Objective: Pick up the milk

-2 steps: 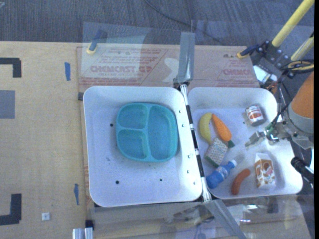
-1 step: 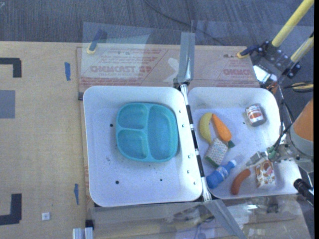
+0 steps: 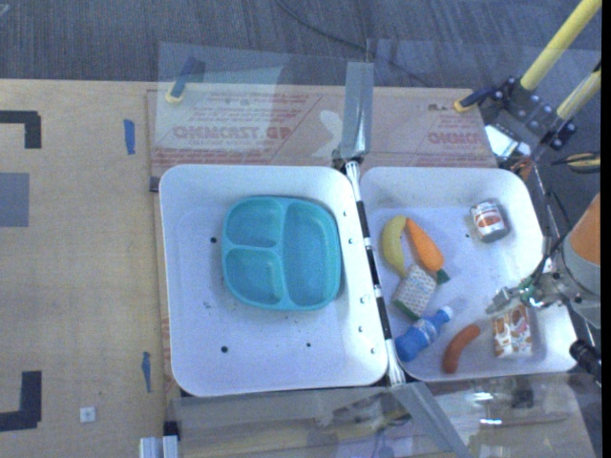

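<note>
Down at the bottom of the frame, in the right bin, a blue bottle lies beside a sausage and the milk — a small carton at the lower right. Just above the milk hangs the gripper, touching its top edge; I cannot tell how its fingers stand. Higher up sit a banana, a carrot and a can. Over in the left bin rests a blue plate.

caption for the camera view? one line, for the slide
Gripper hovers over the milk carton in the right bin, near a sausage, bottle, carrot and banana.
</note>
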